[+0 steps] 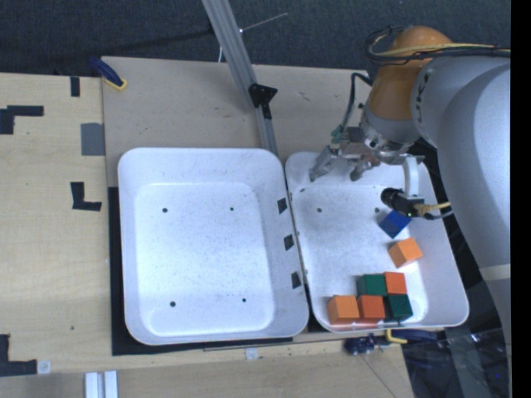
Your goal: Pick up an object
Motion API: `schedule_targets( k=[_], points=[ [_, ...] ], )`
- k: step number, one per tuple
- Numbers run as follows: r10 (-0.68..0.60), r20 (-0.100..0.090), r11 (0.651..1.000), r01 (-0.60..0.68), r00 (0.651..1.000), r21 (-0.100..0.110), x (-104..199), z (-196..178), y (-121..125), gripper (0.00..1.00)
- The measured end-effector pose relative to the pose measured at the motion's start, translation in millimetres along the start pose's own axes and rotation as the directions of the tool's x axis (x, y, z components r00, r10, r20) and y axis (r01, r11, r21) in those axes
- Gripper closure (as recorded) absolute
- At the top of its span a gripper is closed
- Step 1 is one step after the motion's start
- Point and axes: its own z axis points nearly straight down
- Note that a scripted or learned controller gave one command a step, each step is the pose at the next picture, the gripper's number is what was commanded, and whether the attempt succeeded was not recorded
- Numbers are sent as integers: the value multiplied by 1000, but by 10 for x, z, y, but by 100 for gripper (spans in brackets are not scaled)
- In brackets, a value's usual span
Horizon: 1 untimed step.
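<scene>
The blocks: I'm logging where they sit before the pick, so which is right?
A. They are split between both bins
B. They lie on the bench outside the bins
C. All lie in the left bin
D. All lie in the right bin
D: the blue block, the orange block and the cluster of orange and green blocks all lie inside the right bin.

arm (465, 106): cut off right | end effector (340, 168): finger state unclear

Wooden bench (182, 106), dark carpet (124, 11), metal pole (236, 48)
</scene>
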Motion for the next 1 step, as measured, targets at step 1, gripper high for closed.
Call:
schedule_targets(
  k=[1],
  points=[
    [-2, 0, 1000, 2, 1000, -4, 9, -132, 12, 100]
  ],
)
